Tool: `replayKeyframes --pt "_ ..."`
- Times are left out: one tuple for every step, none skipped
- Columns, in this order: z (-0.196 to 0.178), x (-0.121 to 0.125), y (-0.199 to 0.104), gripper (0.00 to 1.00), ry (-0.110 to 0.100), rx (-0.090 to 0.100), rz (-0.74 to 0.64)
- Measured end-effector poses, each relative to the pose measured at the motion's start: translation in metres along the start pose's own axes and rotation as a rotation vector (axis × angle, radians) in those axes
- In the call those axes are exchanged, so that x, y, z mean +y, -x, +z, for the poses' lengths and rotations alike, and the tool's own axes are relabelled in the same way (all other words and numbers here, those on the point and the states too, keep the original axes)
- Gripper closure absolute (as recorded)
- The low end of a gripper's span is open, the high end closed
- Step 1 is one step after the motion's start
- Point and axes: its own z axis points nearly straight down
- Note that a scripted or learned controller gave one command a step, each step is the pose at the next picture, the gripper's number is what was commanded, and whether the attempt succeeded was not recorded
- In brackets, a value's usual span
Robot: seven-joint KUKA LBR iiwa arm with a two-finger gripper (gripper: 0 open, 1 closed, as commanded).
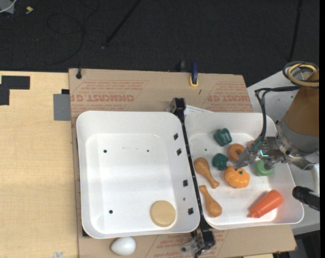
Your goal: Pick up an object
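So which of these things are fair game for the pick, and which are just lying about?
For the job, in the right bin:
gripper
orange pumpkin
two drumsticks
carrot
two teal toys
green toy

Lying about:
tan disc, left bin
white egg
cardboard

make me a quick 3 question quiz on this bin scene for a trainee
1. True or false: the round tan disc lies in the left bin.
2. Which thing lies nearest the gripper? A) the carrot B) the orange pumpkin C) the white egg
3. Fill in: the white egg rests outside both bins, on the ____ by the left bin's near edge.

Key: 1 true; 2 B; 3 cardboard.
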Motion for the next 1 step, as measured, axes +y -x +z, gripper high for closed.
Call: replayKeyframes --pt "0.1111 0.0527 -0.0200 0.00 0.012 -0.007 0.003"
